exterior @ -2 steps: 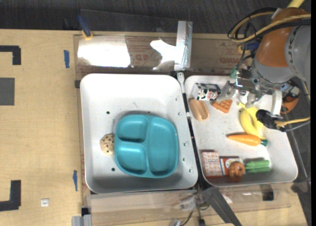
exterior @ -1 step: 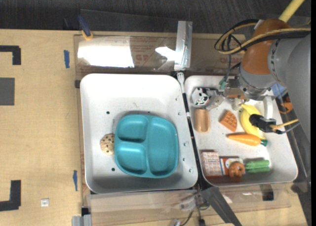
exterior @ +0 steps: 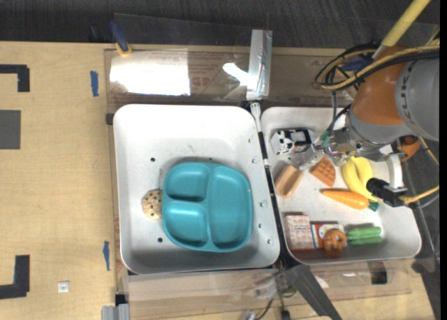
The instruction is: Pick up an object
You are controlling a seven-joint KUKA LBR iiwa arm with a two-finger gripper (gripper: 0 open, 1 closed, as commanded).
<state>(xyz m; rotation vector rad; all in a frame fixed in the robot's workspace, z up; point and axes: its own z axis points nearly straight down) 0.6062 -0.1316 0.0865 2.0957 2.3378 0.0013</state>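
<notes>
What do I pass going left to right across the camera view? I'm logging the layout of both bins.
Cookie → teal divided plate → bread roll → waffle piece → banana

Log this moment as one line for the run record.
arm: over right bin upper right | gripper: above toy food, nothing seen held | left bin: teal plate, cookie

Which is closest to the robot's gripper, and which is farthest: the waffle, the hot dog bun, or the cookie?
Counting from the gripper, in the right bin:
1. The waffle, just below it in the picture.
2. The hot dog bun, further left in that same bin.
3. The cookie, far off in the left bin beside the teal plate.
</notes>
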